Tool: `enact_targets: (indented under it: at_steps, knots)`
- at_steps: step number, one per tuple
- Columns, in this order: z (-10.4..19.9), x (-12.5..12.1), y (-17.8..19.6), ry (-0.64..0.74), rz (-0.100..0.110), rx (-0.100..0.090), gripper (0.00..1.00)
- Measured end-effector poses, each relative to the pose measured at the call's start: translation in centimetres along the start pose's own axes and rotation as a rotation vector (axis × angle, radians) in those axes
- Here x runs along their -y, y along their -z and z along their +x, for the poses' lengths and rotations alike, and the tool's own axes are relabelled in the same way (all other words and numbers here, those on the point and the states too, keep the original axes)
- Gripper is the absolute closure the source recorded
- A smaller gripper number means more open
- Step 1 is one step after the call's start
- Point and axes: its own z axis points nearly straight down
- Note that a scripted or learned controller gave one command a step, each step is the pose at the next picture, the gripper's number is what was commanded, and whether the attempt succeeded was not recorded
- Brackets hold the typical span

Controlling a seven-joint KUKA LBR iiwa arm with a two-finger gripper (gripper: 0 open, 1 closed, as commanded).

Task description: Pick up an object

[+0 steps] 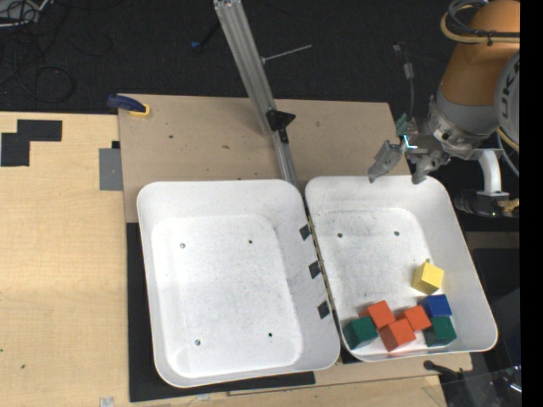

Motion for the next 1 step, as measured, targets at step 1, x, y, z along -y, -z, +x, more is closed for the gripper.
enact_targets:
  at_steps: [1]
  knots:
    - [0.03,-0.08,0.32,0.003,-0.005,0.002,0.00]
